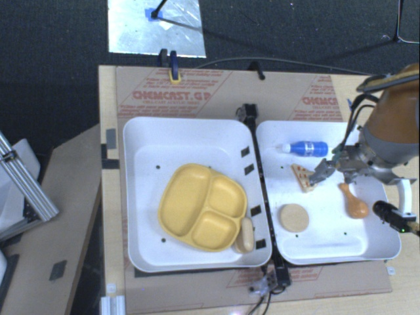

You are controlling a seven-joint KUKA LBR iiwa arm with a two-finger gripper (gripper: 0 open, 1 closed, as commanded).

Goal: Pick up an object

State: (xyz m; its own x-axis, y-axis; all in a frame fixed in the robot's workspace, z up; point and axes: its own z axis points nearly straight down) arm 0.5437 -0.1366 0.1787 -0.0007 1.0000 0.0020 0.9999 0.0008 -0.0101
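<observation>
My gripper (321, 174) hangs in the right bin (377, 245), reaching in from the right. Its tip is right beside a small orange-brown waffle-like wedge (301, 176), at that wedge's right edge; I cannot tell whether they touch. A blue bottle with a white cap (306, 148) lies on its side just behind. A round tan disc (294, 217) lies in front of the wedge. An orange drumstick-shaped piece (355, 202) lies under the wrist, to the right.
The left bin (141, 176) holds a yellow divided plate (202, 206) with a beige roll (245, 235) at its front right corner. A black divider (257, 176) runs between the bins. The arm's orange band (397, 113) sits at the far right.
</observation>
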